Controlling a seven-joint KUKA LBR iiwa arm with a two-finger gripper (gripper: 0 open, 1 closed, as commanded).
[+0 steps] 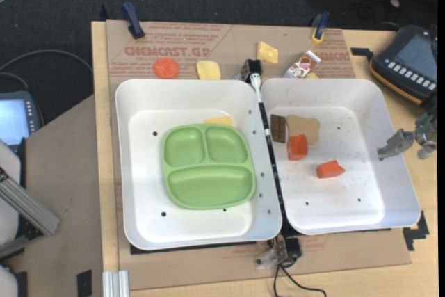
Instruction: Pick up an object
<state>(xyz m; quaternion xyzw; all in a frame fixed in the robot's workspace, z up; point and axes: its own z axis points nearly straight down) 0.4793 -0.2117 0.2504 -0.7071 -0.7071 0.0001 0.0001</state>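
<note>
Two white bins on a cardboard-covered bench, dark carpet behind

In the left bin (132,149) lies a green divided plate (207,165); in the right bin (361,184) an orange block (329,169) lies with its long axis almost left-right, near a red block (297,147) and a brown piece (303,127). The gripper (398,143) is at the right rim, whether it is apart or together I cannot tell
</note>
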